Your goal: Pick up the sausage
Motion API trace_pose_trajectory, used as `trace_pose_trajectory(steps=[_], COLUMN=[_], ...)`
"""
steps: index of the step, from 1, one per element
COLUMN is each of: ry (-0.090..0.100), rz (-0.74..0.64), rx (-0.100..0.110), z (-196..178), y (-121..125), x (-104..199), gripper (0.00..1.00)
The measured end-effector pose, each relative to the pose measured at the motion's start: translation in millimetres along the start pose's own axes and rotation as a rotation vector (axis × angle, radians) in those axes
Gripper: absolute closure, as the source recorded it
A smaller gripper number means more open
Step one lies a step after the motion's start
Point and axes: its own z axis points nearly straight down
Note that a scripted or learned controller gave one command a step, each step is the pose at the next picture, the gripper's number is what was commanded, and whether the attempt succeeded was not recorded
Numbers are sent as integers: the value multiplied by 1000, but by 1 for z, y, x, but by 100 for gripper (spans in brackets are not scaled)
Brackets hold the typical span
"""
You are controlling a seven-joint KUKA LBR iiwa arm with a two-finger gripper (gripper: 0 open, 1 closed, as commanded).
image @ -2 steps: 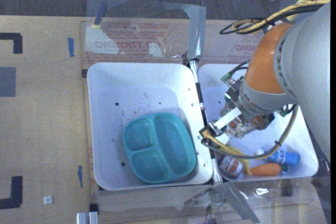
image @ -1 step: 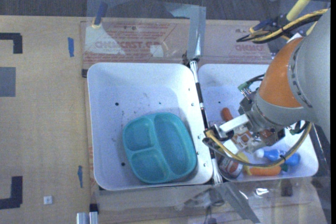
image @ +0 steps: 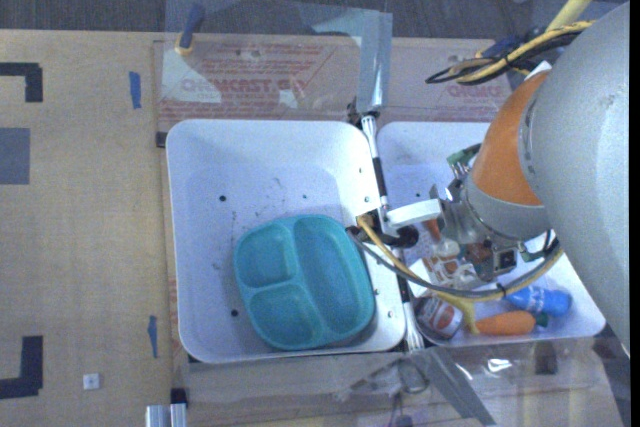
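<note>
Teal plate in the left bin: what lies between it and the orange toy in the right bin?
In the camera view, the bins' adjoining rims and then a small round tin lie between the teal plate and the orange toy.

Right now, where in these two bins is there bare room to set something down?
Left bin: the far half and left strip beside the teal divided plate are bare. Right bin: a small bare patch at its far-left corner, beside the arm. Its near end is crowded: carrot, blue bottle, packets.
</note>
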Motion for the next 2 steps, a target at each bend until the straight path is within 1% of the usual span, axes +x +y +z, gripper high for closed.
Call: trace_pose_trajectory(steps=[1,2], ry=[0,-2], rz=[1,-98], rx=[0,2], z=[-1,11], y=[60,133], x=[113,76], gripper=[100,100])
